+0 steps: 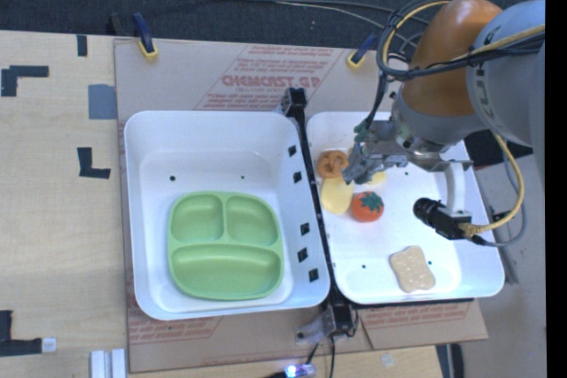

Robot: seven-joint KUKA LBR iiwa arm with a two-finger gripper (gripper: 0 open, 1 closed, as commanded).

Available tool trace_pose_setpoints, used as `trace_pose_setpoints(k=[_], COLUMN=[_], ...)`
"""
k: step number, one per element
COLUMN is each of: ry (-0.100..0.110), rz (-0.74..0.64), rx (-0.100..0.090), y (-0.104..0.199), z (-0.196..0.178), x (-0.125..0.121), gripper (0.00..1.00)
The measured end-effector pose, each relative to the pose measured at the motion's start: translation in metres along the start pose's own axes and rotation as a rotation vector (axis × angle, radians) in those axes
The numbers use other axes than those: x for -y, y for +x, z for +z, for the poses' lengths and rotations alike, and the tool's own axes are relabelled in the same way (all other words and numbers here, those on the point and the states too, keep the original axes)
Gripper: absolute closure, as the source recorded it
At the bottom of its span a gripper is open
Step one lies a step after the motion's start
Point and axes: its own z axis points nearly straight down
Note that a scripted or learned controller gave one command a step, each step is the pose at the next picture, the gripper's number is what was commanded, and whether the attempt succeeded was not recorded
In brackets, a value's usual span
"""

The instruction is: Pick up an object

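The left bin (pixel 142 146) holds a green tray (pixel 225 245). The right bin (pixel 478 279) holds a brown pretzel (pixel 332 162), a pale yellow piece (pixel 336 196), a red tomato (pixel 368 206) and a tan cracker (pixel 412 268). The gripper (pixel 361 175) hangs over the yellow piece; I cannot tell how it is set.

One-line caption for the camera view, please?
Gripper poised over yellow toy beside tomato in right bin.

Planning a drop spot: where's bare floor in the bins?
Left bin: a strip along the far wall, behind the green tray. Right bin: the near-left floor between tomato and toast. Crowded: the far-left corner of that bin, under the gripper.
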Motion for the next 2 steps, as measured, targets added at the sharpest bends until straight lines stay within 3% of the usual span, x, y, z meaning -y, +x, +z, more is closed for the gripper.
trace_pose_setpoints(k=[2], ry=[0.001], rz=[0.0], rx=[0.001], y=[0.11], z=[0.02], x=[-0.027], gripper=[1.0])
